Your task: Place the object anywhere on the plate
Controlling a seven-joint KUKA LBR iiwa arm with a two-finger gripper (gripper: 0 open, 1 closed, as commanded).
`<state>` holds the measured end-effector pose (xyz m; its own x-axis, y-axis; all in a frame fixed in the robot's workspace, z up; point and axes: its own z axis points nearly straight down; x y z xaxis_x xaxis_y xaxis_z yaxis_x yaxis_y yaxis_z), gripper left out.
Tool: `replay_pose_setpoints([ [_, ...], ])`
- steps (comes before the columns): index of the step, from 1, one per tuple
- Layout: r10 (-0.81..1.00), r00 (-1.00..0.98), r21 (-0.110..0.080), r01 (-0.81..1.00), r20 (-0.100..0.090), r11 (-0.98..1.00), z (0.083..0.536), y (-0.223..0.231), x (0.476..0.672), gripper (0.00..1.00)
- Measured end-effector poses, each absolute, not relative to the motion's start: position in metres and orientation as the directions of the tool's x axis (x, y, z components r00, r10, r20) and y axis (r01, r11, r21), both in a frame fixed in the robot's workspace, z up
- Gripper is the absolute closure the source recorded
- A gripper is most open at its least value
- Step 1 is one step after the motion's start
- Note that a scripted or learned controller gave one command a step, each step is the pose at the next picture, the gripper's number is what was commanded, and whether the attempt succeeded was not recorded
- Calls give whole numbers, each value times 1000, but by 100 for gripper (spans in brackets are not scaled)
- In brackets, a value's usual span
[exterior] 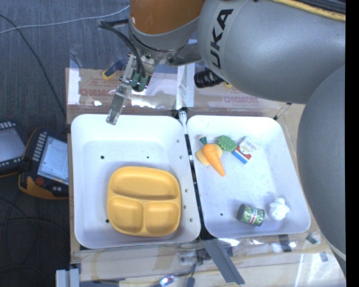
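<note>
A dark grey carpeted floor is showing around a bench that is bearing two shallow white plastic bins side by side, the left bin (90, 140) and the right bin (280, 168), with a clear plastic sheet and brown cardboard lying along their far edge. The grey arm with its orange band (162, 14) is reaching in from the right and hanging above the far rim of the left bin, its two-finger gripper (115, 112) pointing down and to the left; one slim grey finger (116, 106) is showing over the rim, and whether the jaws are standing wide or narrow cannot be told, with nothing visibly sitting between them. Nearer the camera than the jaws, well apart from them, a yellow three-compartment plastic plate (145, 200) is lying on the floor of the left bin. To the right of the jaws, across the divide between the bins, an orange toy carrot with a green top (212, 156) is lying in the right bin, just beside a green knobbly toy piece (226, 143) and a small red, white and blue box (245, 151). Farther from the jaws, in the near part of that bin, a small dark green can (250, 214) is lying on its side just beside a white lumpy object (278, 208). Left of the bench, a handheld control pendant with a lit screen (47, 162) is resting on the floor.
</note>
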<state>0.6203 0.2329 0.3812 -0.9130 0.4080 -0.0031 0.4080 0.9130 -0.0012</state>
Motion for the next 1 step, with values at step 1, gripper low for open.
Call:
replay_pose_setpoints([
  [1, 329, -944, -3, 329, 1, 944, 262, 233, 554, 0],
])
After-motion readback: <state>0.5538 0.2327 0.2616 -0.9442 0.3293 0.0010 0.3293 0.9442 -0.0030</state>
